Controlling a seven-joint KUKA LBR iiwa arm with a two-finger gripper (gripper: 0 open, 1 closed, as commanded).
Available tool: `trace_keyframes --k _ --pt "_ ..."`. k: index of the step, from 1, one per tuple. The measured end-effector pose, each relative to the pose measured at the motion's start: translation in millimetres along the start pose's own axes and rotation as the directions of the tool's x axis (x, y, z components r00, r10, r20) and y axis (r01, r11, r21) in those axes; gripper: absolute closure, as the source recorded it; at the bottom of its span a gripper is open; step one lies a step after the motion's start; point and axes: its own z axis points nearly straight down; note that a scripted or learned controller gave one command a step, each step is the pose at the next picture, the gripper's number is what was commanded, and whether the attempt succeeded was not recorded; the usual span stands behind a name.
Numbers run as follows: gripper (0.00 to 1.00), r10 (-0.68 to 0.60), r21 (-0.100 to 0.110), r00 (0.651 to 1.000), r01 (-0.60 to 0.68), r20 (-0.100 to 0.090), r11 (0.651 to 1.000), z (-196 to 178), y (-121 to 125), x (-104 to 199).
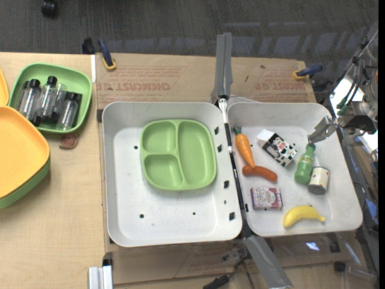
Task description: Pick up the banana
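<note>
Banana (304, 215) lies at the near edge of the right bin (352, 179), well apart from the gripper (319, 131) above the green bottle (305, 164). Jaw state cannot be told.

Dark grey carpet (180, 8) is running across the far side, from ten to two o'clock. A chair caster (50, 6) is sitting on it at eleven. The wooden bench top (48, 233) is filling nine through seven. Brown cardboard (162, 80) is lying flat at twelve, clamped at its far corners.
</note>
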Motion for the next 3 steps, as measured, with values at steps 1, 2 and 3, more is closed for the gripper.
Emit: trace_keyframes --k 1,2,3 --pt "1.00 0.000 0.002 1.000 0.000 0.000 1.000 -8 0 -1" --pt "1.00 -0.008 -0.002 1.000 0.008 0.001 1.000 1 -21 -52" --pt "1.00 -0.062 -0.001 0.998 0.062 0.000 0.998 59 -41 -44"
